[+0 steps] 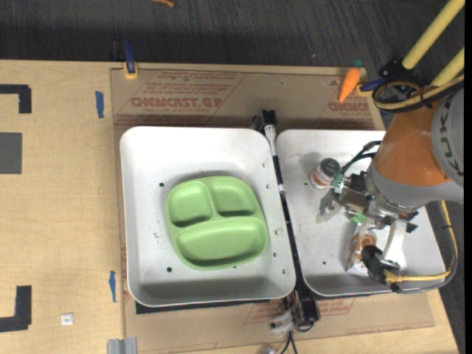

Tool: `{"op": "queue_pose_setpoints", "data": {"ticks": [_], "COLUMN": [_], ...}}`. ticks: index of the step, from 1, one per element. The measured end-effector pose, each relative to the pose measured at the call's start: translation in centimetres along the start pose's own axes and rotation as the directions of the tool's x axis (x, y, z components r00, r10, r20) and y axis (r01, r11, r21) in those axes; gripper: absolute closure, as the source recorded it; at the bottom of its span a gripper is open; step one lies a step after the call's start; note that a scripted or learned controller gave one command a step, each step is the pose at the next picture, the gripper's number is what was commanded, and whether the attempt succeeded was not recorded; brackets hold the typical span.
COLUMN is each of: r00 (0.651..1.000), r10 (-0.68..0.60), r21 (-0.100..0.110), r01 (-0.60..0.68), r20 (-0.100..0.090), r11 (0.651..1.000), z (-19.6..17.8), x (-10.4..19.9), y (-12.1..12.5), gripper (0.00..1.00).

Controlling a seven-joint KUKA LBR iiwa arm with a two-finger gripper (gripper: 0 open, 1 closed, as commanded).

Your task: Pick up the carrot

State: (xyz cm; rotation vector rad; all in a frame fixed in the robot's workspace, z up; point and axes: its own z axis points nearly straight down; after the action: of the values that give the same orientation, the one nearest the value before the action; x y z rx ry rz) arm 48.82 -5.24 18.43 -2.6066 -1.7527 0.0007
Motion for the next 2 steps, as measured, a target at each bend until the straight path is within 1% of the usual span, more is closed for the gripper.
{"op": "queue_pose_setpoints", "data": {"ticks": [1,2], "r00": [0.976,0.998], "r10": [0.22,0.067], "r21": [-0.001,0.003], "r01": [-0.22,-0.067], "r20": [-0.001,-0.001], "r11": [0.976,0.998], "z": [0.0,0.0], "x": [-0.7,3.7], "y": [-0.6,-2.5], "gripper": [0.0,0.0]}}
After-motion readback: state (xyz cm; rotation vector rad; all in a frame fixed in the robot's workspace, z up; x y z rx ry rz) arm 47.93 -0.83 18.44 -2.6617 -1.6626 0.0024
